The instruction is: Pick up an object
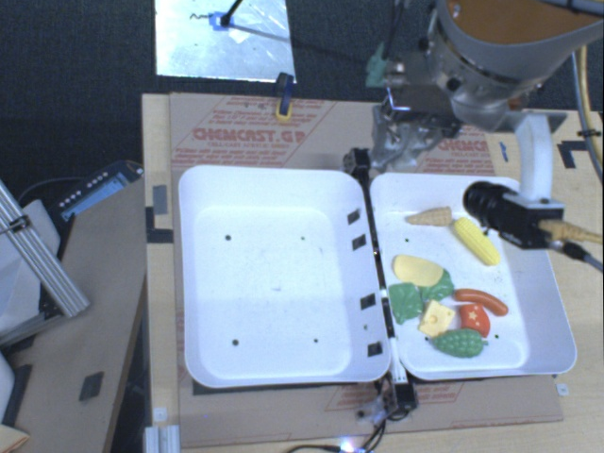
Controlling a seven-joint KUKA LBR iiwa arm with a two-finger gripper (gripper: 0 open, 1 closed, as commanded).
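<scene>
Camera view: corn (477, 242) below pincer (404, 149).

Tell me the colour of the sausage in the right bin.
Red-orange; the sausage shows best in the camera view, beside the tomato.

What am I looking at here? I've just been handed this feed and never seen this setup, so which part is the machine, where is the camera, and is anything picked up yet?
You are looking down at a slant from one fixed camera above a bench. The big grey and orange shape at the top right is the robot arm, reaching in from the right. Its claw hangs over the back edge of the bench, above the seam between two shallow white bins. I cannot tell how it is set, and nothing shows in it. The left bin shows bare white floor. The right bin holds toy food: a corn cob, a cone, a yellow piece, a green leafy piece, a cheese wedge, a sausage, a red piece and a green bumpy one. All lie in the bin.
</scene>
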